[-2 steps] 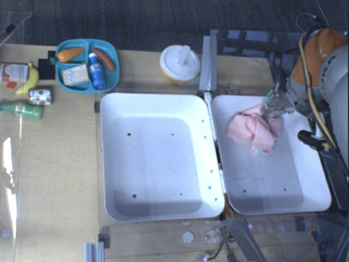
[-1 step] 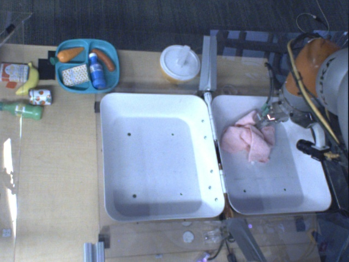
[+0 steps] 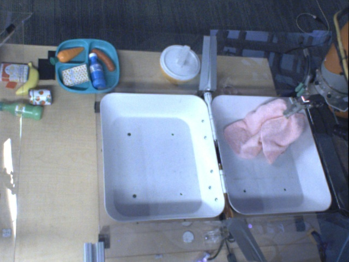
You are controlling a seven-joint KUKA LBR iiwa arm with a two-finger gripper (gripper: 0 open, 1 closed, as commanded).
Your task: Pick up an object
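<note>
A crumpled pink cloth (image 3: 265, 131) lies in the right bin (image 3: 283, 198), in its upper half, its top right corner bunched up against the pincer (image 3: 294, 106). The pincer's tips press into that corner, though whether they pinch the fabric cannot be told. Well away on the pincer's far side sits the left bin (image 3: 158, 157) on the bench (image 3: 49, 173).

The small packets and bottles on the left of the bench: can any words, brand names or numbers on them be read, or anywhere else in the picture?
No text can be read.
White and orange carton: printing too blurred.
Small can: pattern only, no legible words.
Blue bottle in the teal tray: label too small.
Green bottle: nothing legible.
Pink cloth, white bins, lidded cup: no markings seen.
</note>
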